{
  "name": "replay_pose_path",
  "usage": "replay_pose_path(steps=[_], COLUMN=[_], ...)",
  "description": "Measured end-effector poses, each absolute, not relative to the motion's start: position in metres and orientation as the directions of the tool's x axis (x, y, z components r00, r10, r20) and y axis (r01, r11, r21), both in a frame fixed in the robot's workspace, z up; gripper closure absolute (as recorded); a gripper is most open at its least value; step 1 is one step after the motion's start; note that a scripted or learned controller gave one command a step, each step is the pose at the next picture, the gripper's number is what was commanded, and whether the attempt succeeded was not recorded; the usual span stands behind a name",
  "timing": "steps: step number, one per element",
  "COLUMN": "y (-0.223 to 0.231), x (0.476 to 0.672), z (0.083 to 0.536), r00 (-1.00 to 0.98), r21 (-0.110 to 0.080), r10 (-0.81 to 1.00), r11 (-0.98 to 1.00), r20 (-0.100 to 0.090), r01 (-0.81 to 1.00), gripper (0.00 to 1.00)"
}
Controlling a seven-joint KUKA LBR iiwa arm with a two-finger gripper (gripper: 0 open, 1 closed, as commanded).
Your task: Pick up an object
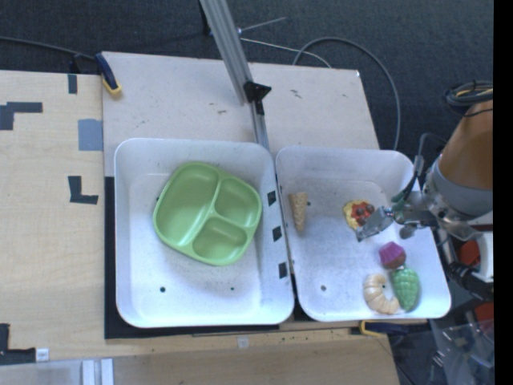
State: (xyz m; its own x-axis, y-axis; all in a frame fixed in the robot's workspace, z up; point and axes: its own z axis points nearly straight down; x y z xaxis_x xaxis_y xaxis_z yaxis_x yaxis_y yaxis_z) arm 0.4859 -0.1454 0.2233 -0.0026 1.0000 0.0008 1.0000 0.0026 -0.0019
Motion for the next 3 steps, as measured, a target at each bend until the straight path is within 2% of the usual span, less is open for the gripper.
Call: replay_pose_path(steps=[1, 2, 3], y=[-0.146, -0.140, -0.148], x=[0.486, 0.494, 0.486], z=[0.223, 0.168, 0.113], r00=[-0.002, -0.002, 0.000], r21=[-0.002, -0.007, -0.008], r10=[1.000, 1.000, 1.000], r11=[0.002, 0.002, 0.000], r20=[0.001, 0.001, 0.001], r01=[1.000, 1.000, 1.000], gripper=[0.00, 0.00, 0.00])
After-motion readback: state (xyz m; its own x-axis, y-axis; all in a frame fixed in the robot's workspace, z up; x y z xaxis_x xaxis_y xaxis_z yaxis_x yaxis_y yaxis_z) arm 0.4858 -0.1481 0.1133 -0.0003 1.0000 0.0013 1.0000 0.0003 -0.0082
